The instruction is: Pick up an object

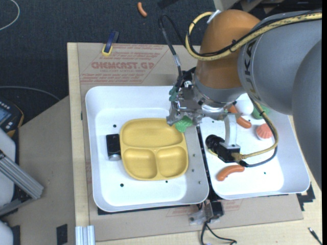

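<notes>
My gripper (181,117) hangs over the back right corner of the left bin (102,177), just past the edge of a yellow divided plate (152,148). A small green thing (184,125) shows right at the gripper's tip, close to the wall between the two bins; whether it is held is hidden by the wrist. A black block (113,145) lies to the left of the plate. In the right bin (286,182) lie an orange sausage (230,172), a second sausage (243,121) and a peach-coloured piece (264,131).
The big grey arm with its orange band covers the back of the right bin. A white thing (246,106) with a green bit (256,114) peeks out beside it. The bins rest on a cardboard sheet (127,60).
</notes>
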Controlling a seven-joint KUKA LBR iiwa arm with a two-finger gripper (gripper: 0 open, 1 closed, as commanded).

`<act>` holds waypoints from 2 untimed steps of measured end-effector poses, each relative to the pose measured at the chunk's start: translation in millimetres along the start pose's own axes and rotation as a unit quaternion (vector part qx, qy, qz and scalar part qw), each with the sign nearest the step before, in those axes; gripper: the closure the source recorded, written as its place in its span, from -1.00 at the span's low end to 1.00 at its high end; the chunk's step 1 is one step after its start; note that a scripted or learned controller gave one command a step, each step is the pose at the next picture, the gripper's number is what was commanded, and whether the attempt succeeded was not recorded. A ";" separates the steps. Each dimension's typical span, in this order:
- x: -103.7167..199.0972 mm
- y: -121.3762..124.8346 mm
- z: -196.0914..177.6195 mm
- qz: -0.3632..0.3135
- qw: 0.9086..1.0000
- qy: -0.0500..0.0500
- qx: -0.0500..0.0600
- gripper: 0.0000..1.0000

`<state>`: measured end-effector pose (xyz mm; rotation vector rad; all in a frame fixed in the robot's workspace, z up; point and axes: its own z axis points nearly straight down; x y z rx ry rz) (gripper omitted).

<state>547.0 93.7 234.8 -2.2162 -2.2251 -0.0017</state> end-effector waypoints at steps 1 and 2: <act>-0.9 5.3 21.0 0.002 1.000 -0.001 0.002 1.00; -1.5 3.0 19.7 0.002 1.000 -0.001 0.002 1.00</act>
